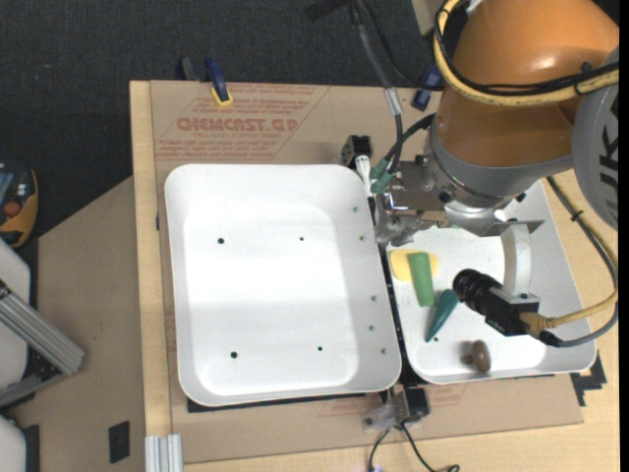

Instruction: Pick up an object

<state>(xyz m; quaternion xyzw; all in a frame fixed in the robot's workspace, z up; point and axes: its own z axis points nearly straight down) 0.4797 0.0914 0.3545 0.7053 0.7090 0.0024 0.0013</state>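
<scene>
Camera view
- Arm [511, 77]: reaches in from 3 o'clock; wrist with orange band hangs over the 11 o'clock part of the right bin [558, 259].
- Gripper [405, 226]: low over the right bin's left wall, close to the seam between the two bins; mostly masked by the wrist.
- Gripper state: cannot tell whether open or closed; nothing seen held.
- Left bin [265, 293]: white, four dark dots on the floor.
- Yellow piece [401, 262]: right bin, at 6 o'clock of the gripper, just beside the left wall.
- Green block [423, 281]: touching the yellow piece at its 4 o'clock, lying partly over it.
- Teal cone [442, 313]: at 5 o'clock of the green block, tip toward 7 o'clock; contact with the block not clear.
- Brown lump [478, 355]: near the bin's front rim at 5 o'clock, apart from the rest.
- Cardboard sheet [236, 121]: under both bins, printed at 12 o'clock.

Assessment
- Step in hand: approach, judged from the low pose near the cluster; pick not yet made.
- Likely target: yellow piece or green block, nearest the gripper.
- Next move calls for: short shift toward 6 o'clock, centring over one piece, then descent and closing.
- Risk: overlapping pieces and the near wall leave little room; a slip or double contact is plausible.
</scene>
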